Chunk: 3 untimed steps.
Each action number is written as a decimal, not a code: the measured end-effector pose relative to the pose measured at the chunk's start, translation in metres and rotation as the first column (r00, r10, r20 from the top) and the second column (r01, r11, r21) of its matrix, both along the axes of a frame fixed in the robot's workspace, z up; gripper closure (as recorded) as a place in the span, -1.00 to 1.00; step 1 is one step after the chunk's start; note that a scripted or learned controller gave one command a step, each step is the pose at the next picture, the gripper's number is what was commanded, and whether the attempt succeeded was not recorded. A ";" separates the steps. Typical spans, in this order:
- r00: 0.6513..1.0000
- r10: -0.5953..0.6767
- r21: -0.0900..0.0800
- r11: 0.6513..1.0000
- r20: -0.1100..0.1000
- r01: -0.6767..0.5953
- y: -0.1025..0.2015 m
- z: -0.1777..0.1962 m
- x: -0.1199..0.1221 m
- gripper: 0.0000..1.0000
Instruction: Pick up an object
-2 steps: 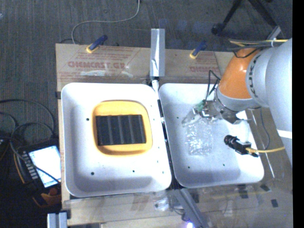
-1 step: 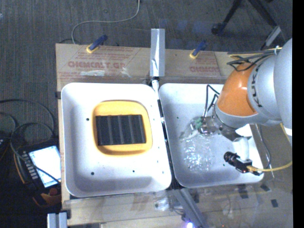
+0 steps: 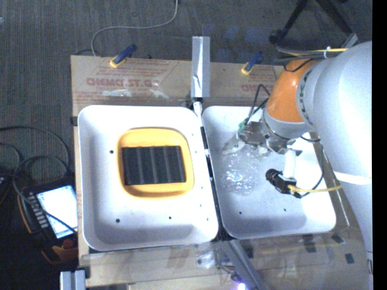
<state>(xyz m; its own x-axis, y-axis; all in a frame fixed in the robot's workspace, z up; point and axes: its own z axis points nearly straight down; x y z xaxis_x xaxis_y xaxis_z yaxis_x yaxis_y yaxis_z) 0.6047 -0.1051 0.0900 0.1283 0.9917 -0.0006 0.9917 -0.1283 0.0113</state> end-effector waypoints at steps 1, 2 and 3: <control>0.998 0.068 -0.001 0.998 -0.013 -0.068 -0.066 0.073 -0.037 -1.00; 0.984 0.176 0.002 0.984 -0.009 -0.176 -0.082 0.004 -0.069 -1.00; 0.949 0.316 0.004 0.949 -0.012 -0.316 -0.065 0.055 -0.023 -1.00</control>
